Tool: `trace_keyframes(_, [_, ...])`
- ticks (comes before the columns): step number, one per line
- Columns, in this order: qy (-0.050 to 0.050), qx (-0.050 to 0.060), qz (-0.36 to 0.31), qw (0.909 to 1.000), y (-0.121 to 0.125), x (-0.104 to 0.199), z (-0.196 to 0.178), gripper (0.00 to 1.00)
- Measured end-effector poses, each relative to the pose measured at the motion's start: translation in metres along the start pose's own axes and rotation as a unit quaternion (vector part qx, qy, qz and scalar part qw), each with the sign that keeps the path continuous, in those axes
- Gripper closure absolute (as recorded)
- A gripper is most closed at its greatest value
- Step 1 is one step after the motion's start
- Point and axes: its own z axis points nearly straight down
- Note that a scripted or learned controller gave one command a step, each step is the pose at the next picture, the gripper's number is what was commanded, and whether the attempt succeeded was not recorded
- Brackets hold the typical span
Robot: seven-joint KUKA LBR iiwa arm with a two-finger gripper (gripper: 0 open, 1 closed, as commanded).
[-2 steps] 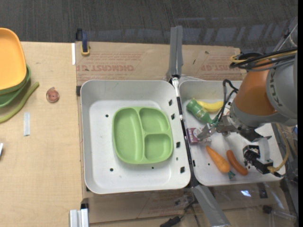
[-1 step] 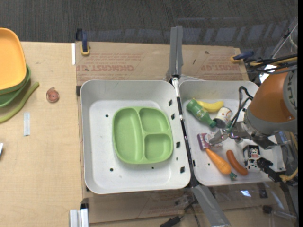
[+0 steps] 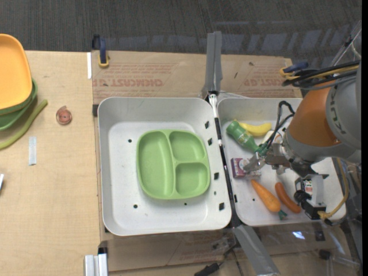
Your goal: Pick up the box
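Note:
The box [image 3: 237, 168] is a small maroon pack lying flat near the left wall of the right bin [image 3: 247, 214]. My gripper [image 3: 253, 164] hangs low over the bin, with its metal tip right at the box's right edge, touching or nearly touching it. The grey arm with its orange band [image 3: 310, 128] reaches in from the right and hides the bin's right half. The box rests on the bin floor.
A green bottle [image 3: 237, 132] and a yellow banana [image 3: 257, 129] lie behind the box. An orange carrot [image 3: 265, 195] and a red pepper [image 3: 286, 198] lie in front of it. The left bin [image 3: 115, 211] holds a green divided plate [image 3: 172, 164]. Stacked yellow and green dishes [image 3: 11, 85] stand far left.

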Motion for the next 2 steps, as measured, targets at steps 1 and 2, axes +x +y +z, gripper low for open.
trace_keyframes(1, [0.001, -0.001, 0.002, 1.0000, -0.037, 0.002, 0.000, 0.00])
trace_keyframes(2, [0.002, 0.004, -0.028, 0.9996, -0.027, 0.002, 0.001, 0.00])
